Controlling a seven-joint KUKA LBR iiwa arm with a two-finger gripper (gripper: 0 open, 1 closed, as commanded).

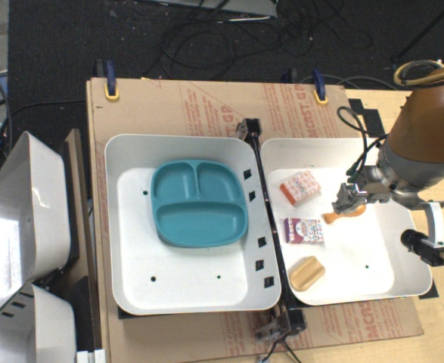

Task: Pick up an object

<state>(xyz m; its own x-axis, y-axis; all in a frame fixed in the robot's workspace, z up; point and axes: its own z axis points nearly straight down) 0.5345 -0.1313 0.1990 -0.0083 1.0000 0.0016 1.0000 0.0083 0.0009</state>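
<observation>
My gripper [348, 203] hangs low over the right bin [403, 286], right above a small orange object [341, 214] that pokes out beneath its tip. To its left lie a pink and white packet [299, 187] and a purple and white packet [304, 231]. A tan bread-like piece [306, 273] rests near the bin's front left. The gripper's body hides how it meets the orange object.
The left bin [131, 278] holds a teal divided plate [200, 203]. A black divider [265, 218] runs between the bins. Both stand on a cardboard sheet [199, 100] clamped at the back. White tubs [25, 225] stand off the bench to the left.
</observation>
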